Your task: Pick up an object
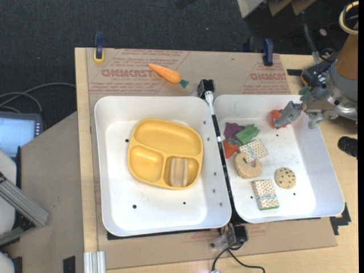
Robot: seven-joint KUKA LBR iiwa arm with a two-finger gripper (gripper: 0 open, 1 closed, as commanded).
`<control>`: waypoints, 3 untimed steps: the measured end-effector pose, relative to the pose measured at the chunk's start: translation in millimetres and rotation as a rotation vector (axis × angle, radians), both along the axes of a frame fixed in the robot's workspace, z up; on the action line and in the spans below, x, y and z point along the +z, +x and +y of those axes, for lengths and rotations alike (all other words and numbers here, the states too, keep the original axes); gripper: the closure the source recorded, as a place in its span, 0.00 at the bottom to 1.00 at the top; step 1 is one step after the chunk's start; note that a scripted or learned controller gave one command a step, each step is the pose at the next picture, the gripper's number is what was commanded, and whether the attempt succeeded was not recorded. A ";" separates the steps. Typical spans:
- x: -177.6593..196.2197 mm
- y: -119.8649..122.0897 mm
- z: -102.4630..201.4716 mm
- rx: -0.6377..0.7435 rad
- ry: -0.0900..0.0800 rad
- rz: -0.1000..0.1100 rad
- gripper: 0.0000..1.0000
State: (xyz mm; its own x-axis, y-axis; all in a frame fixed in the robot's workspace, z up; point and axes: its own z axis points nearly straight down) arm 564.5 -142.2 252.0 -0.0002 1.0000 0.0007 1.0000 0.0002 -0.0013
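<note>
A: Where does the camera sit?
B: Above the bench (85, 152), looking down at a slant on the left bin (114, 198) and the right bin (318, 198).
A: How near?
B: Far enough to show floor beyond the bench's far edge.

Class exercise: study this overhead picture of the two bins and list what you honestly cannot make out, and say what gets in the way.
- Gripper: a red object sits at its tip; whether it is gripped is too small to tell.
- Arm: cut off by the right edge.
- Purple item: partly covered by the green piece.
- Pale item in the yellow tray: too blurred to name.
</note>
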 end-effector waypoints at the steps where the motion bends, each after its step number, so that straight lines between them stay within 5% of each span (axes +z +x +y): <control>1: -149.4 105.8 21.1 0.006 -0.002 -0.010 0.00; 2: -140.6 16.5 15.2 -0.003 0.002 0.007 0.00; 3: -167.8 63.2 49.4 0.004 -0.001 -0.005 0.00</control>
State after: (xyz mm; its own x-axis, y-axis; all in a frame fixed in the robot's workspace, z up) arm 627.6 -92.8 84.2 -0.0041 1.0000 -0.0005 1.0000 0.0041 0.0037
